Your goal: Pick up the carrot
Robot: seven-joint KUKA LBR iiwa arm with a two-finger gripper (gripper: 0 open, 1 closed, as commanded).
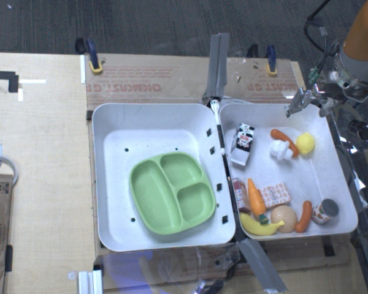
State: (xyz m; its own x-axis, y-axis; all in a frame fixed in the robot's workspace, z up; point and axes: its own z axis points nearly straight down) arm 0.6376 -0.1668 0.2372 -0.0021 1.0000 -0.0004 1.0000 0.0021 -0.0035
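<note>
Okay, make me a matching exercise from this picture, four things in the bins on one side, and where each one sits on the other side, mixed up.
Things:
1. carrot
2. green plate
3. lemon
4. milk carton

Places:
A. far part of the right bin, right side
B. left bin
C. beside the divider, far part of the right bin
D. near edge of the right bin, just above the banana

Pairs: 1-D, 2-B, 3-A, 4-C
</note>
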